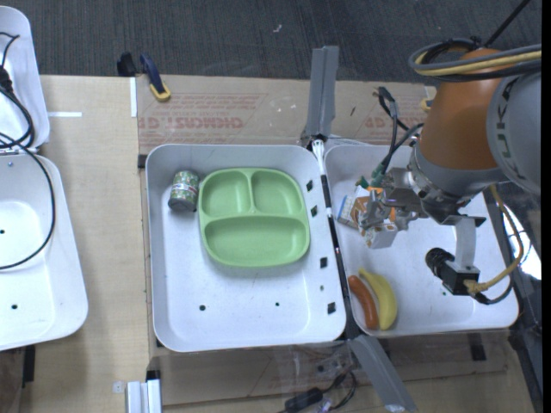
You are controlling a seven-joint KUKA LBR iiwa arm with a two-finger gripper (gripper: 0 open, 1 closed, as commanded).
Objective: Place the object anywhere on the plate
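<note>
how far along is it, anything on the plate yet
Nothing looks done: the green plate in the left bin carries no object, and a small can stands beside it, off its left rim. In hand: the gripper is low in the right bin at a small carton; a grasp cannot be confirmed. The banana and sausage lie untouched. Left: lift an object, carry it over and set it on the plate.

I see a small can lying in the left bin, just beside its top-left corner. A banana and a hot dog lie touching in the right bin. A blue-yellow clamp sits on the table.
</note>
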